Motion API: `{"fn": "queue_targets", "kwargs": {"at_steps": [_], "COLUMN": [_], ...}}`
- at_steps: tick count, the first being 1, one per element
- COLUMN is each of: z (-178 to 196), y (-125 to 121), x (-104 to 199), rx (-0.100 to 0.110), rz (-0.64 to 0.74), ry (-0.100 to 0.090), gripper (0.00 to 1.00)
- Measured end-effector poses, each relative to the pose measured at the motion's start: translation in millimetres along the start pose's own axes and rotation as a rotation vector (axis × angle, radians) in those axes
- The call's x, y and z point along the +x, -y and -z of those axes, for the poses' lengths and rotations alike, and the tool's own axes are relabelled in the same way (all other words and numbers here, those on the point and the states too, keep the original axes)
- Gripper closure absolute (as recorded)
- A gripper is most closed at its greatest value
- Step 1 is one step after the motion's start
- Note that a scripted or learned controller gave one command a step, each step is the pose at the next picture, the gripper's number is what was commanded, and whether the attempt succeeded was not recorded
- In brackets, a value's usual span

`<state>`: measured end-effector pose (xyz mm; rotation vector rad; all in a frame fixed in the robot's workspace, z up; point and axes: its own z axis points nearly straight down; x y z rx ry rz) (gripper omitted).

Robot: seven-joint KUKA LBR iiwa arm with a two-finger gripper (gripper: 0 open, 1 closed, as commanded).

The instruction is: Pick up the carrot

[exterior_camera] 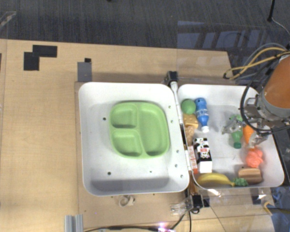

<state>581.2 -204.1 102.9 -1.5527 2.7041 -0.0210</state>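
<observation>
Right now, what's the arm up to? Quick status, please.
Gripper low in right bin, over the carrot. Grasp unconfirmed. Green toy and pink toy crowd close.

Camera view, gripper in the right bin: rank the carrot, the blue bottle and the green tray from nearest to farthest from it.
From the gripper:
1. Carrot, right at the gripper, right bin.
2. Blue bottle, right bin's left side.
3. Green tray, in the left bin.
</observation>
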Motion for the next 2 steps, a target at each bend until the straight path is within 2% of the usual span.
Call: {"fn": "queue_targets", "kwargs": {"at_steps": [1,2], "z": [-13.5,-13.6], "y": [12.8,16.3], "x": [-10.2,-11.4], "rx": [-0.011,-0.012], "rz": [0.171,0.131], "ry": [0.001,0.0], "gripper": [0.0,0.0]}}
